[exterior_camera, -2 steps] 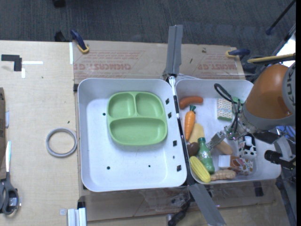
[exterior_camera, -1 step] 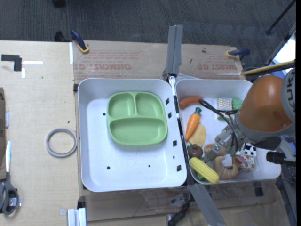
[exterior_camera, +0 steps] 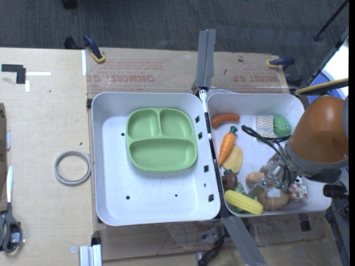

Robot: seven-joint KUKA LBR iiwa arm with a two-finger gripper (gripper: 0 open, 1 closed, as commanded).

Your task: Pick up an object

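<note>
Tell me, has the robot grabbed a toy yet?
Not that I can see. Done: the gripper is down in the right bin, among the toys near the corn. In hand: nothing shows between its fingers. Left: grabbing one toy and lifting it. The carrot and sausage lie untouched, and the green plate sits in the left bin.

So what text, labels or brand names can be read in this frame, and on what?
Red lettering on the cardboard sheet under the bins, left run: reversed or upside down, too blurred to read with confidence.
Red lettering on the same cardboard, right run: also too blurred to read.
Small printed packet beside the gripper: print too small to read.
</note>
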